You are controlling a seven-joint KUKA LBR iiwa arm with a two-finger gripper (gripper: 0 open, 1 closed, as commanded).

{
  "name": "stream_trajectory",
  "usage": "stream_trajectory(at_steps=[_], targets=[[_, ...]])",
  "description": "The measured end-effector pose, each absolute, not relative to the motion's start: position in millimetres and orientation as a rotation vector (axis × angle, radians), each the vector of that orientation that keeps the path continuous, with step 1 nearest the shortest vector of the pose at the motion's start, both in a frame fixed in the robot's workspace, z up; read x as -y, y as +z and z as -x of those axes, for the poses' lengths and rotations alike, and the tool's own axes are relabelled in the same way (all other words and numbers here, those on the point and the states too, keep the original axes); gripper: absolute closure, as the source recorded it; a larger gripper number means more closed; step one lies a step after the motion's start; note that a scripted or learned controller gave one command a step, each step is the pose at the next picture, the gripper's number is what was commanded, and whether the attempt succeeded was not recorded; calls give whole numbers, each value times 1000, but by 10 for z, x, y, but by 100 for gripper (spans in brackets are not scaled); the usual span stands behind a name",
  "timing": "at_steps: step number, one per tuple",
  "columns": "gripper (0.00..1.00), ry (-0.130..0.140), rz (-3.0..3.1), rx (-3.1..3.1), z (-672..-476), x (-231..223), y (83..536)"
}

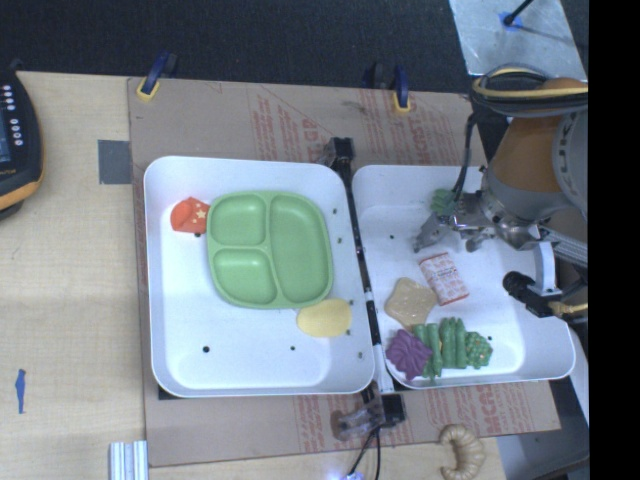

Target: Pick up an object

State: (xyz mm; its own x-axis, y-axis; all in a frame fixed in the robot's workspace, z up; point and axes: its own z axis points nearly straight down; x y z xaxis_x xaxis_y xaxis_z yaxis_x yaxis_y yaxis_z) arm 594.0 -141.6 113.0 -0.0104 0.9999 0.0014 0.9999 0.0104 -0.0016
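Observation:
My gripper (pixel 452 236) hangs over the back of the right bin (pixel 385 193), its two metal fingers spread open with nothing between them. A small dark green leafy piece (pixel 442 201) lies just behind the fingers. In front of the gripper lie a red-and-white packet (pixel 443 276) and a tan flat piece (pixel 409 302). Along the bin's front edge sit a purple bunch (pixel 406 351) and a green vegetable bundle (pixel 457 344).
The left bin (pixel 180 348) holds a green divided plate (pixel 270 248), a red piece with a yellow star (pixel 188 215) at its left and a yellow piece (pixel 324 318) at its front. A tan curled thing (pixel 462 452) lies on the cardboard outside the bins.

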Motion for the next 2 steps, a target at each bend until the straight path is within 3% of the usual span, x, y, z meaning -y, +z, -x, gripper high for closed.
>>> stream_trajectory(at_steps=[1, 2], targets=[[0, 3, 2221, 2227, -6572, 2145, 1061], [0, 5, 2203, 2225, -6052, 1311, 903]])
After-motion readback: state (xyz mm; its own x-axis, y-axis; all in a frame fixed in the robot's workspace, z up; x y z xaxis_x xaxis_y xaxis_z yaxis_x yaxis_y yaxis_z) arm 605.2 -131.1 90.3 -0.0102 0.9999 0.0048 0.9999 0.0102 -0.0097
